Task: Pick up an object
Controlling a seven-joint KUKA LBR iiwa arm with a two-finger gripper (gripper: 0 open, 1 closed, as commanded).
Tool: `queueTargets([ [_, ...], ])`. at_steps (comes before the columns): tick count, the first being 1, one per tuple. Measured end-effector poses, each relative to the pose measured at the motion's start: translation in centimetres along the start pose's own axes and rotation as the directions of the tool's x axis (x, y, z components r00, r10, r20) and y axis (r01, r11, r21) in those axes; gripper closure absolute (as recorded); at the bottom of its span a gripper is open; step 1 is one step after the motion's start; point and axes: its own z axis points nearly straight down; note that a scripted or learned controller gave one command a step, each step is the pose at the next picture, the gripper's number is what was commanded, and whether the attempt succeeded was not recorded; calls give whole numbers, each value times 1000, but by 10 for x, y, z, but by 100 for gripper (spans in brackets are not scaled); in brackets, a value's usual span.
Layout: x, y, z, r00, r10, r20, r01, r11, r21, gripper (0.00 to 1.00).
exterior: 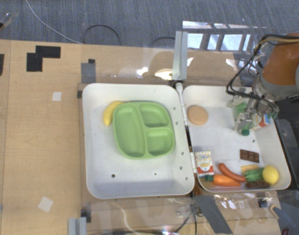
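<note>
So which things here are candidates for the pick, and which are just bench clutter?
Pick candidates, right white bin: round tan bun, brown chocolate bar, small carton, red sausage, orange carrot, yellow lemon, green item under the gripper.

Lying about, left white bin: green divided plate, yellow banana.

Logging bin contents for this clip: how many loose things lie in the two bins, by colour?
Green: 2, plate and vegetable
Yellow: 2, banana and lemon
Orange or red: 2, carrot and sausage
Brown: 2, chocolate and dark piece
Tan: 1, bun
White: 1, carton
Total: 10
</note>
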Motion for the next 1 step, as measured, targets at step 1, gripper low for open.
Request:
queueTargets([
  [1,-4,1,-15,1000,-4,14,4,1000,2,100],
])
